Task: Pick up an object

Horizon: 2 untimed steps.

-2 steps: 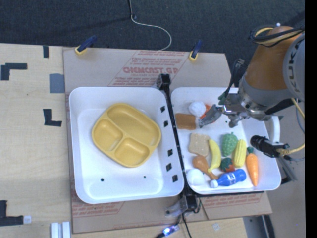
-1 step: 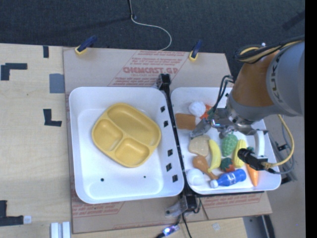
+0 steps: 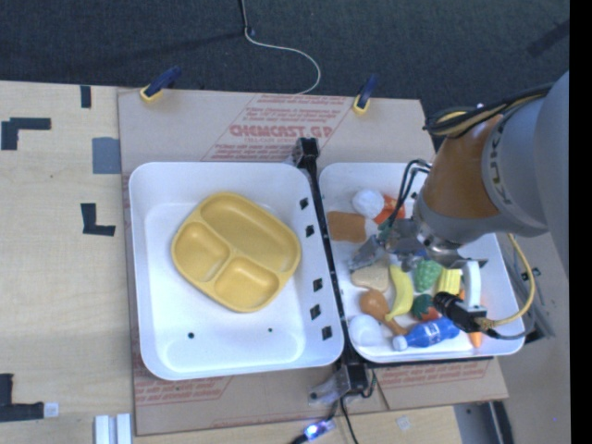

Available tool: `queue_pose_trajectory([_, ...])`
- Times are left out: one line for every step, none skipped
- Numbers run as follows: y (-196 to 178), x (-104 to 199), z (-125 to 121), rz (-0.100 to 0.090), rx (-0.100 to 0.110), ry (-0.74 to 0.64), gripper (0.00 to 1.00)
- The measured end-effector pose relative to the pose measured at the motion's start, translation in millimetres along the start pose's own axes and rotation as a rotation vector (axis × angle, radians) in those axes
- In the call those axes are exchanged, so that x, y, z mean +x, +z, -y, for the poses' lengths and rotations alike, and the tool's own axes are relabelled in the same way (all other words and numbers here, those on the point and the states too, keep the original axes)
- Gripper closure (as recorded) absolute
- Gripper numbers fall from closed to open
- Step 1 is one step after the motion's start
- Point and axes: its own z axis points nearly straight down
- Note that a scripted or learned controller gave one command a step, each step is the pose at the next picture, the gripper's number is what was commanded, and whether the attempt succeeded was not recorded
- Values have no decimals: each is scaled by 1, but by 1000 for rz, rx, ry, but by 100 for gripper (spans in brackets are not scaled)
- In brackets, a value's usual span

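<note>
The toys lie heaped in the right bin (image 3: 499, 289): a banana (image 3: 403, 291), a blue bottle (image 3: 430, 333), a white ball (image 3: 367, 201) and a brown block (image 3: 347, 226). The claw (image 3: 388, 246) hangs low over this pile by the banana; its state cannot be told. The left bin (image 3: 153, 248) holds a yellow divided tray (image 3: 236, 251).

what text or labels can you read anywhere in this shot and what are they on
"CHEMCAST GP": red print, upside down, on the cardboard sheet under the two bins.
Smaller red lines beside it: too blurred to read.
Red print on the cardboard's front edge: too blurred to read.
Dark letters on the arm's grey housing: partly cut off, unreadable.
Blue bottle: label too small to read.
</note>
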Motion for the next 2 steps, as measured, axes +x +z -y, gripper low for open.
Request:
queue_pose_trajectory([30, 0, 0, 1, -5, -1, 0])
queue_pose_trajectory([19, 1, 0, 0, -5, -1, 100])
